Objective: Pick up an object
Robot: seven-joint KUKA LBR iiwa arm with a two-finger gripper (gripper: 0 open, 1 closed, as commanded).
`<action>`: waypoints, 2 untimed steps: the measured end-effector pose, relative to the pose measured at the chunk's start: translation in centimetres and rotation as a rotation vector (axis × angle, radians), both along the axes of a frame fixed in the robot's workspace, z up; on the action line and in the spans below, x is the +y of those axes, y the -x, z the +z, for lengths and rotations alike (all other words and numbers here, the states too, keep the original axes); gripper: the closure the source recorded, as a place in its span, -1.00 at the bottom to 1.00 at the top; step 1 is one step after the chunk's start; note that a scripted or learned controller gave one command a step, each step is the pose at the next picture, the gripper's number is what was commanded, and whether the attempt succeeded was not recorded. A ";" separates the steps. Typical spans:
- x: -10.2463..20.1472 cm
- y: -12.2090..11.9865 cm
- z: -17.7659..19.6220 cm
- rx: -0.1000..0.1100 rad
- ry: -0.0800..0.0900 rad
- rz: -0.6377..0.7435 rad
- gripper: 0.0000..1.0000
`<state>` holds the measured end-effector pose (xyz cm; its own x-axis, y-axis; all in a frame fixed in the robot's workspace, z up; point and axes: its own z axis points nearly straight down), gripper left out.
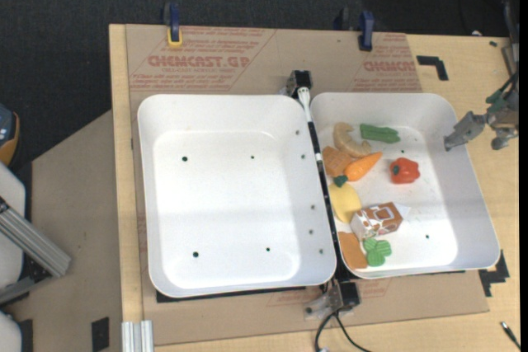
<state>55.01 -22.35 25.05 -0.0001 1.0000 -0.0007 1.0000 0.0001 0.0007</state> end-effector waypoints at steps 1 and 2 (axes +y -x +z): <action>3.6 1.3 -17.2 0.012 -0.007 0.001 -1.00; 3.3 1.0 -15.3 -0.002 0.002 -0.001 1.00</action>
